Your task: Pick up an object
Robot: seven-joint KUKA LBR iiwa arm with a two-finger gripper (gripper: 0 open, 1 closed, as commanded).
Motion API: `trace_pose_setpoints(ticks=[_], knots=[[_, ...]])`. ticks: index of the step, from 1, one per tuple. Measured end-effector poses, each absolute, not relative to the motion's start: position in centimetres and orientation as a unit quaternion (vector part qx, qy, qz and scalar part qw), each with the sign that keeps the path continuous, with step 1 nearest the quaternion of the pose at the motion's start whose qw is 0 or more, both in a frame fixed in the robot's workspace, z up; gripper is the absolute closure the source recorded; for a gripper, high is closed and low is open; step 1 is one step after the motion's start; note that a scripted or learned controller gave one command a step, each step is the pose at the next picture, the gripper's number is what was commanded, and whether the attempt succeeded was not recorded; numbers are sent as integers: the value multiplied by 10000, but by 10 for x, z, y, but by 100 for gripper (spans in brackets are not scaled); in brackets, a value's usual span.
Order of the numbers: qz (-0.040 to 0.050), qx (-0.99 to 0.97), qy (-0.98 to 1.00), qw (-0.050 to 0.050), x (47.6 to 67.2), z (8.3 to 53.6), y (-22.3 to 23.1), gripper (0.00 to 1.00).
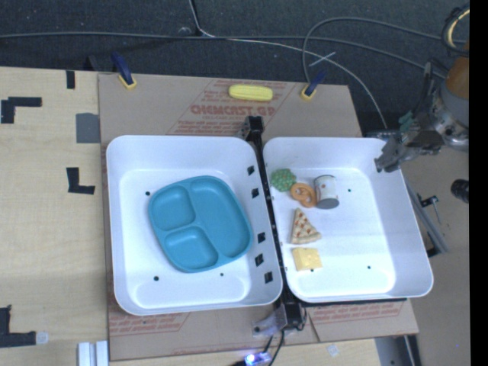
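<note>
Five small objects are sitting in the right bin: green piece, pretzel, can, pizza slice, cheese square; one gripper is hovering at that bin's upper right rim, grip state unclear

Two bins, one tray

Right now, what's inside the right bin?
The right bin holds five small things along its left side: a green broccoli-like piece, an orange round piece, a small grey can, a pizza slice and a yellow block. Whatever is under them is hidden.
</note>
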State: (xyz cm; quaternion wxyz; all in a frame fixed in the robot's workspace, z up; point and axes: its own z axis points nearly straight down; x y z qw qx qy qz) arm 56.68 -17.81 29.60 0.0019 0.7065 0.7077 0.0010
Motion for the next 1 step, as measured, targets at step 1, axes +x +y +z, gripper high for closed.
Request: trace_pose_setpoints(ticks=[1], knots=[[-3, 7057, 7085, -9, 567, 275, -127, 100]])
